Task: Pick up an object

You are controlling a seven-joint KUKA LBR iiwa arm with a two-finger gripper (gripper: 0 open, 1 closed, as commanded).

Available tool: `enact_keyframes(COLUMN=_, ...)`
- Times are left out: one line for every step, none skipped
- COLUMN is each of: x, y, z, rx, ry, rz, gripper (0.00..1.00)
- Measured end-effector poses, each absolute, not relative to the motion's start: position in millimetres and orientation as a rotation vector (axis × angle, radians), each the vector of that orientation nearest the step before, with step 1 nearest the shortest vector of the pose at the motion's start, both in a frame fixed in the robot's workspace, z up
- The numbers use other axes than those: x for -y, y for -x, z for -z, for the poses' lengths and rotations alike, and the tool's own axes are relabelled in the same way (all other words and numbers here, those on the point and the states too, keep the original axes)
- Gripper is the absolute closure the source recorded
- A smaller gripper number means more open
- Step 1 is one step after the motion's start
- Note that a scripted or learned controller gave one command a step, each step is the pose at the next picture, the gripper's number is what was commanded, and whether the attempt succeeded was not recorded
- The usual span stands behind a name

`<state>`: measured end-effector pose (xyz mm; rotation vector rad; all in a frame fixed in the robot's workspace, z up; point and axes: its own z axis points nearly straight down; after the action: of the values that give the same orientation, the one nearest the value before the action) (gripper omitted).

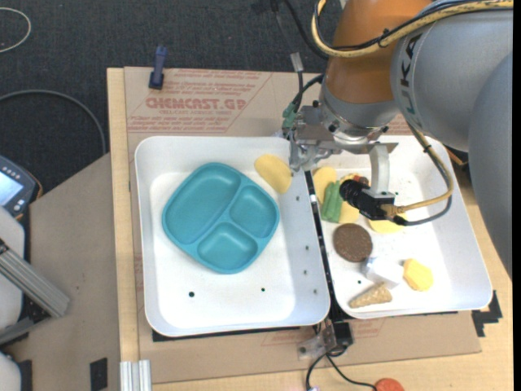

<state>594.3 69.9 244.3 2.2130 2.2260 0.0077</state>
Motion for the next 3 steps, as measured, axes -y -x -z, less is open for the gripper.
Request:
enact_keyframes(x=-61, y=-664.2, z=-181, rx=-2.221, ry=-2.219, rz=-0.002, gripper=1.0)
enact_keyframes(x=-105, y=-668.1, z=-279, rx=-2.223, ry=-2.21, rz=-0.018, gripper=1.0)
enact_keyframes(x=-148, y=-616.9, z=-192, rx=-2.233, ry=-2.223, rz=0.013, gripper=1.0)
